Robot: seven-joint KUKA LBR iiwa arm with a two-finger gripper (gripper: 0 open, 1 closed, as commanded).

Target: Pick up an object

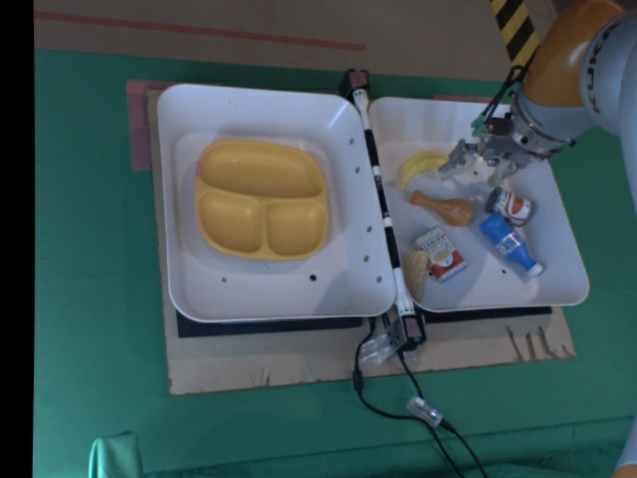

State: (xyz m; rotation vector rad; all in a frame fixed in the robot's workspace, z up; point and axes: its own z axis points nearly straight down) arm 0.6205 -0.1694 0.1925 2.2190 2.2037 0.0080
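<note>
Six toys loose in right bin [557,267], clustered near drumstick [445,208]: banana [421,165] just beyond, can [511,206] and blue bottle [510,244] beside. Gripper [485,163] poised above, between banana and can; jaws' state impossible to tell. Nothing grasped. Left bin [199,108] reserved for yellow divided tray [262,198].

In the right bin lie a yellow banana [422,166], brown drumstick [445,208], red can [512,206], blue bottle [510,244], snack box [440,253].
</note>
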